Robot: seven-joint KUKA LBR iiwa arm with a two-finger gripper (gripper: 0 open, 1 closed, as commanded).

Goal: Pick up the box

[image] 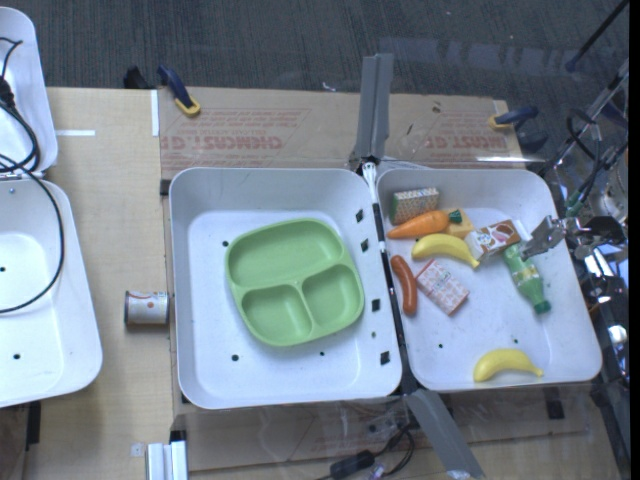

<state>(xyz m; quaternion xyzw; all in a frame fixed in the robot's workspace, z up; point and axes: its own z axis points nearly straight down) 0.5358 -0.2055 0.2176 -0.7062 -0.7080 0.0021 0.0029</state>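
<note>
Box (495, 238) sat in the right bin (560, 363), unheld.
We saw the gripper (548, 236) just beside its right end, above the green bottle (526, 279); whether it had opened, we couldn't tell.

bins (200, 298): glossy white plastic | tray (293, 280): matt green plastic | bench (110, 168): pale wood

pink box (442, 286) flat, right bin
</note>
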